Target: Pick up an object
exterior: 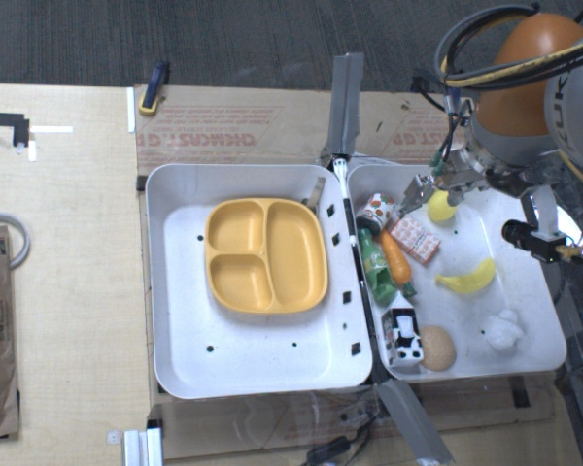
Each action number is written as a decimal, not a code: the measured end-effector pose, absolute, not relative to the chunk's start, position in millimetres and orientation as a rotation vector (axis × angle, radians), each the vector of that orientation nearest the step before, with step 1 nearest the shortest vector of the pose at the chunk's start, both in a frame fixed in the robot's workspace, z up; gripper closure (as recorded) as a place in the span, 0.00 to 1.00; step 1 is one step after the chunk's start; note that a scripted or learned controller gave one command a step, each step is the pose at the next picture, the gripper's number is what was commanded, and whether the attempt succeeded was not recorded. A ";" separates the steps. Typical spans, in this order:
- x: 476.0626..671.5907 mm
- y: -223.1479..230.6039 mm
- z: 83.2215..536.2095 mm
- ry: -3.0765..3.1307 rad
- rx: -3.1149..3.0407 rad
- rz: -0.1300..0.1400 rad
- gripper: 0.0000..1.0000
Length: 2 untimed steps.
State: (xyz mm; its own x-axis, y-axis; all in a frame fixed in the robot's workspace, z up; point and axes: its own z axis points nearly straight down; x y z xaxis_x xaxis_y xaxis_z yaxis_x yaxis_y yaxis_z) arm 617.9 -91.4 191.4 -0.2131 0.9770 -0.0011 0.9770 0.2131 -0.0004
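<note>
I'm watching the hand (pixel 429 188) hovering at the upper part of the right bin (pixel 525 357), right of centre in the frame, and its fingers are sitting close together with nothing between them. A small yellow lemon (pixel 442 208) is lying just below it, touching or nearly so. Lower down, a banana (pixel 468 278) is resting mid-bin, a carrot (pixel 396 258) along the left wall, a white toy (pixel 504 330) lower right. The yellow divided plate (pixel 267 256) is occupying the left bin (pixel 175 357).
</note>
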 end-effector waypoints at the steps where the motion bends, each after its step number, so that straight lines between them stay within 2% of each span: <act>1: 618.5 -92.2 200.6 2.444 1.970 -0.002 1.00; 2: 647.7 -141.6 274.5 2.644 1.689 -0.001 1.00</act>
State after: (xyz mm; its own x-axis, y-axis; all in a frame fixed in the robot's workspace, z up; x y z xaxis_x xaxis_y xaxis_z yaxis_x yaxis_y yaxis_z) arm 647.7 -141.6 274.5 -0.4201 0.9075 -0.0040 0.9075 0.4201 0.0014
